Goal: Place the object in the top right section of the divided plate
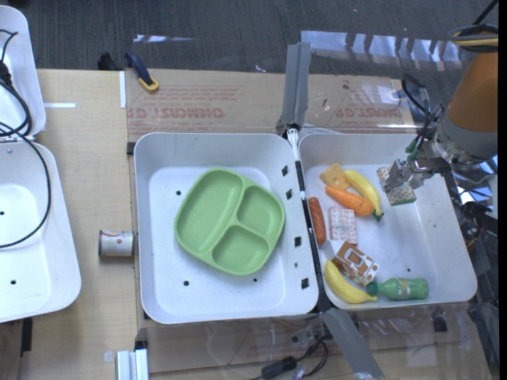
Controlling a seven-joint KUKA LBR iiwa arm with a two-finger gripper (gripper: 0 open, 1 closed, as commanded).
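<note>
Right now the gripper [408, 174] sits in the upper right part of the frame, over the right bin [444, 248]. Between its fingers is a small pale block [398, 184] with speckled grey and white sides. The fingers look closed on it, and the block seems to hang a little above the bin floor, though that is hard to be sure of from this slant.

The green divided plate [230, 222] lies in the left bin [158, 236], near the middle of the frame. So the plate is to the left of the gripper and a bit lower in the picture. The two are well apart, with the wall between the bins in the way.

The plate sits turned on a slant. It has one big section on its left side and two small ones on its right side. The upper small one, the top right section [260, 209], is the part of the plate closest to the gripper. I think the arm must carry the block left, over the wall, and stop over that small part.

Other toys stay in the right bin: a carrot [350, 199], a banana [363, 187], a sausage [318, 219], a green bottle [404, 289] and a second banana [346, 286].
</note>
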